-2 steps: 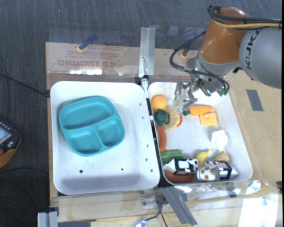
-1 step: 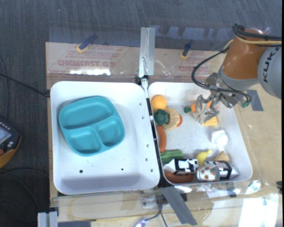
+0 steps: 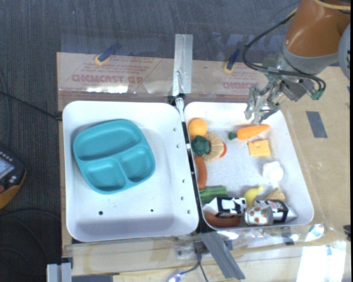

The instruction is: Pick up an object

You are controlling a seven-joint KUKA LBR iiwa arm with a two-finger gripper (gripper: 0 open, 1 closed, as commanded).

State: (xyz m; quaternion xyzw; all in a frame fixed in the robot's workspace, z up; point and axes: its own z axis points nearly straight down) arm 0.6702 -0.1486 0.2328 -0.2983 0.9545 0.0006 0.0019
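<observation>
Camera view, from above: my gripper (image 3: 260, 111) hangs at the right bin's (image 3: 297, 157) one o'clock corner, fingers parted with nothing between them, just above the carrot (image 3: 252, 132). At the carrot's five o'clock lies a yellow cheese block (image 3: 259, 148), and further on a white lump (image 3: 273, 171). An orange (image 3: 197, 126) sits at the bin's eleven o'clock, toy food crowding its six o'clock edge. On the desk, the left bin (image 3: 165, 216) holds a teal divided tray (image 3: 113, 154).

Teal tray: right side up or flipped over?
Right side up. The teal tray in the left bin shows three recessed compartments facing the camera, nothing in them.
</observation>
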